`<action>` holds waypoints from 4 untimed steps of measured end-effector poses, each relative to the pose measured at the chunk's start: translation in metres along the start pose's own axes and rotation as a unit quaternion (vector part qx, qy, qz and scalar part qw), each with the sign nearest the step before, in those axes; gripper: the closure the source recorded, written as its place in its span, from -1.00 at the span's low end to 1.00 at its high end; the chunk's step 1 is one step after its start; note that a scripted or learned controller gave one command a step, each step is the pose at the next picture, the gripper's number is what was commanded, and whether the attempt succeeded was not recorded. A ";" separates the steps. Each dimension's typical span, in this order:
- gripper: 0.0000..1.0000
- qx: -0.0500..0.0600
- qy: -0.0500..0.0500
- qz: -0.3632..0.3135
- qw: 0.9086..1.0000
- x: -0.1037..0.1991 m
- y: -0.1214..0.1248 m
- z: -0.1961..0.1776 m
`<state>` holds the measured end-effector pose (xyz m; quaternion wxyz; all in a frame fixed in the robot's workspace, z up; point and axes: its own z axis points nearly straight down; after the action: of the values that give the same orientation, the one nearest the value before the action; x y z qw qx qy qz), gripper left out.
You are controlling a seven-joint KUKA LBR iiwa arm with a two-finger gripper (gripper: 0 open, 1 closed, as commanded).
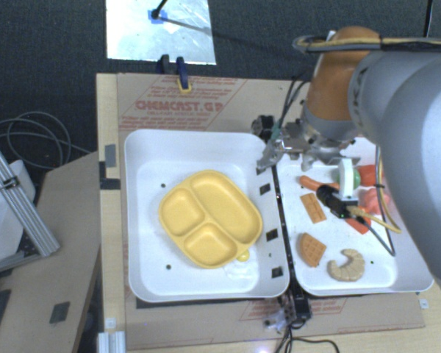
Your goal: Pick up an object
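The gripper [273,153] is hovering over the divider between the bins, its grasp state impossible to tell. Nearest in the right bin [408,274] is lying an orange wafer [313,207] — likely light, stiff plastic, best pinched across its narrow sides.

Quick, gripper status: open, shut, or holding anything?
Gripper: over the divider between the two bins, at the top edge of the right bin; its state cannot be told from this view.

Dark carpet [44,50] lay behind the bench [206,98]; a shiny sheet [162,20] caught light, and cables [33,142] coiled at left.
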<state>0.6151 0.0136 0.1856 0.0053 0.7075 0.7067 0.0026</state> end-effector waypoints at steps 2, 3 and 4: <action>-1.00 0.006 0.001 0.003 1.000 -0.121 -0.072 0.039; -1.00 0.006 0.002 -0.003 1.000 -0.115 -0.053 0.104; 1.00 0.004 0.002 -0.003 1.000 -0.115 -0.052 0.090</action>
<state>0.5637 -0.1018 0.0950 0.0010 0.7054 0.7088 0.0010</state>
